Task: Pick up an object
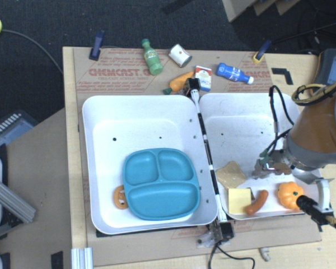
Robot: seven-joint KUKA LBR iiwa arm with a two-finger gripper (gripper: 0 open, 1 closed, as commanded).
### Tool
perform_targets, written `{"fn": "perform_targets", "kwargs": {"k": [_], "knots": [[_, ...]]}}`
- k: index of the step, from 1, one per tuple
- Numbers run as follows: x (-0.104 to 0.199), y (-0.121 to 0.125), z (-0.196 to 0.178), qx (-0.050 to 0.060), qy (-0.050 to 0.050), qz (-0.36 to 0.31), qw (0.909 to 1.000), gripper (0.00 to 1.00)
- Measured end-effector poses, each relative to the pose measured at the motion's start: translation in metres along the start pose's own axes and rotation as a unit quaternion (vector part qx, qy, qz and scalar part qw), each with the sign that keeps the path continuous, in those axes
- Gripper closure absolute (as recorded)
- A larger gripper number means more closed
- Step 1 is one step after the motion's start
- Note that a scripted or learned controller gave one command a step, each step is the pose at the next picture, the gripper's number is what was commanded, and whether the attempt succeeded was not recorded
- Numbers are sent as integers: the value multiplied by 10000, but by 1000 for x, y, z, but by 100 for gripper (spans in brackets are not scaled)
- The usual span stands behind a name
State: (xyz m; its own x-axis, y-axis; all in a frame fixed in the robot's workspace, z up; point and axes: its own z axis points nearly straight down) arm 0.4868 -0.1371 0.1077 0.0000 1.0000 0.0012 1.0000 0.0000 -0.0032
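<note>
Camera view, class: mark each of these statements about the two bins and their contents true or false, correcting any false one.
1. The blue divided plate lies in the left bin. True.
2. The sausage lies in the left bin. False: it lies in the right bin.
3. The green bottle lies outside both bins. True.
4. The small orange pumpkin sits on the blue divided plate. False: it sits in the right bin.

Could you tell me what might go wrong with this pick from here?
1. The bread slice, cheese block, sausage and orange pumpkin crowd the right bin's near corner, so the gripper may nudge a neighbour.
2. The cheese touches the sausage, so closing there could catch both.
</note>
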Motion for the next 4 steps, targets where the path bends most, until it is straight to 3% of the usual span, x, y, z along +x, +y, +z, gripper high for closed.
{"fn": "perform_targets", "kwargs": {"k": [1,2,3,4], "knots": [[0,1,-10,-18,-9,3,10000,100],[4,51,-77,-25,-11,-3,10000,100],[-7,34,-151,-26,-14,-1,10000,100],[66,-8,-124,-5,-1,-5,10000,100]]}}
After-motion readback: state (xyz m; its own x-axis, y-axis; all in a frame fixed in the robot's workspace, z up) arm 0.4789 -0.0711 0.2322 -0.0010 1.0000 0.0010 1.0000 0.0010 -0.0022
